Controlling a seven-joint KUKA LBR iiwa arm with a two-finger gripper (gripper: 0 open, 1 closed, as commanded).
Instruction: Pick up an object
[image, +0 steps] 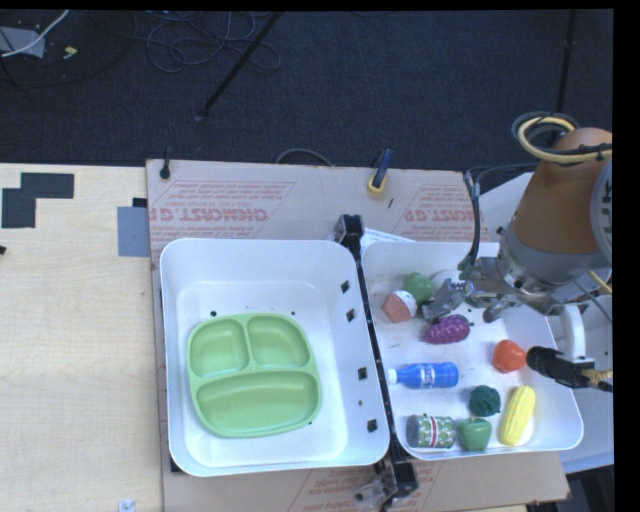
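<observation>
Gripper (452, 297) is low in the right bin (572, 432), just above the purple grapes (447, 328); can't tell its state, wrist hides most of it. Grapes sit mid-bin, near the far edge. Blue bottle (425, 376) and can (431, 431) labels too small to read. Cardboard (250, 203) print reads upside down, illegible.

One fixed overhead camera slants down on both bins (262, 258).

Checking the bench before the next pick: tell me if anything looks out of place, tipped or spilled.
Nothing looks spilled or damaged. The blue bottle and the small can lie on their sides in the right bin, among loose toy food. The green divided plate sits flat in the left bin.
</observation>
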